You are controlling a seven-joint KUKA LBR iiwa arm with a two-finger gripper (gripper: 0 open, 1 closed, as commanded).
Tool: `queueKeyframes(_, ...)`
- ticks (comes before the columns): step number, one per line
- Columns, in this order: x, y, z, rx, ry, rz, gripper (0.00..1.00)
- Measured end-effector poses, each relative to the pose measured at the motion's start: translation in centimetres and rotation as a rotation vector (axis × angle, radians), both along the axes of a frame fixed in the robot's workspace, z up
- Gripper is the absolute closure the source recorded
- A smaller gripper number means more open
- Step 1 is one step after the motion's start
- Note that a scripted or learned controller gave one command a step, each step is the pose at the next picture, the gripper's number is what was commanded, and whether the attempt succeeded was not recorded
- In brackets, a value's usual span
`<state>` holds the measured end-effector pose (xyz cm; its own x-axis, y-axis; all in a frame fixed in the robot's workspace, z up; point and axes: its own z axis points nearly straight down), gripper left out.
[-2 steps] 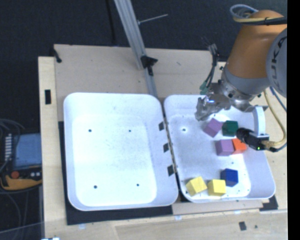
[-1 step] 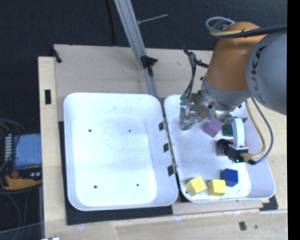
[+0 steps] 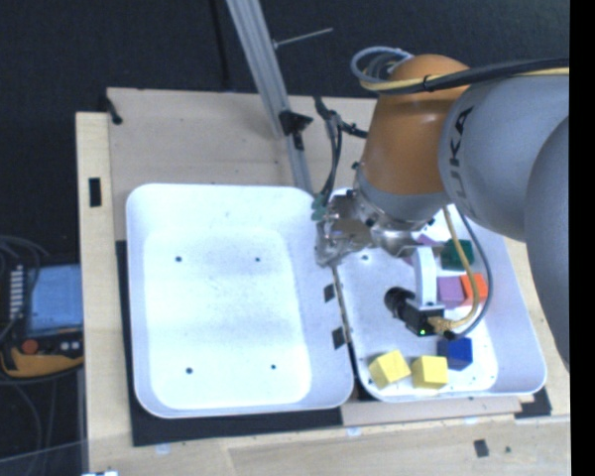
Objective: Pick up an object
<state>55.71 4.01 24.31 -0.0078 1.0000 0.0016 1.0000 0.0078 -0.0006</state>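
Hand [image 3: 329, 234], grip state unclear, hangs over the right bin's [image 3: 511, 296] left rim.

Desk [image 3: 178, 137]: pale wood top, seen at a slant. Its left edge and far left corner are exposed; the right side is covered by the arm.

Dark mat [image 3: 125, 296] lies under the bins, showing as a black strip along the left bin's left side and along the near edge.

Two shallow white bins sit side by side, rims touching at the middle of the desk. Left bin [image 3: 218, 296] takes up the left and centre; a few small dark specks on its floor. Right bin [image 3: 521, 365] sits toward the near right corner.

Small black tabs on the desk top near the left edge [image 3: 95, 192] and near edge [image 3: 482, 448].
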Motion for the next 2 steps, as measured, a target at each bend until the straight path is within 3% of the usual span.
queueKeyframes(1, -1.79, 4.7, -0.31, 0.0, 0.001, 0.0, 1.0)
queueKeyframes(2, -1.71, 4.4, -0.29, -0.001, -0.001, -0.007, 0.0)
